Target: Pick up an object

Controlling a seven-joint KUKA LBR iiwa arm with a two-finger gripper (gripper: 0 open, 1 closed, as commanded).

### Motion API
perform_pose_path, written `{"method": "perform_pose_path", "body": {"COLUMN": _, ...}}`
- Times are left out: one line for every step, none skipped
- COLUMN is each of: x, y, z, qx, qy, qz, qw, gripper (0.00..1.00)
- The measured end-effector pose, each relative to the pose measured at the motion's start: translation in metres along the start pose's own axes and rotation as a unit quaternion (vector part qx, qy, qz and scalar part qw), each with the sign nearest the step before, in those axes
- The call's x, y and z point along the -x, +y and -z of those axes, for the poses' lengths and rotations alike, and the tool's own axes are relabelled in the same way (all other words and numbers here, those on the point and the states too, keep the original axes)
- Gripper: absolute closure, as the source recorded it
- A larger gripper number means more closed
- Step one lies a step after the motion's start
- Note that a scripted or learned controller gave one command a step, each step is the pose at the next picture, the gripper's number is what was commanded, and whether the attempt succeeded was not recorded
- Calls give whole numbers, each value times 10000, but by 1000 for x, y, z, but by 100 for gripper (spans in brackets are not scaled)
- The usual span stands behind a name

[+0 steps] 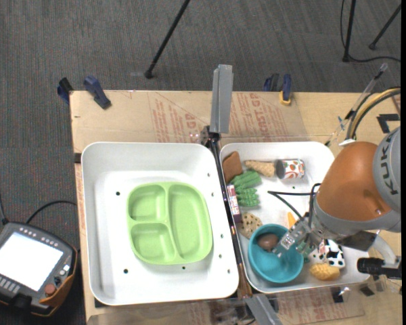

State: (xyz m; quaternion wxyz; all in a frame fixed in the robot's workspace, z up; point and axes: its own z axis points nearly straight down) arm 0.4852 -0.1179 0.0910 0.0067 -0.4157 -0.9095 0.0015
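Pincer (290, 241) over teal bowl (275, 263)

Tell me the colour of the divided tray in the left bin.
Light green; the tray shows in the camera view.

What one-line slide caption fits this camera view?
Gripper over teal bowl in cluttered right bin; green tray in left bin.

Around my bench (155, 117), topped with brown printed cardboard, I see dark grey carpet (68, 32), thin black stand legs (170, 32) slanting across it at the top, blue clamps (95, 90) on the bench's far edge, and a screen pendant (27, 266) lying at lower left.
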Motion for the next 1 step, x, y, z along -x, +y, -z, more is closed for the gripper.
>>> {"method": "perform_pose_path", "body": {"x": 50, "y": -2, "z": -4, "qx": 35, "qy": -44, "qz": 412, "qw": 9991, "gripper": 100}}
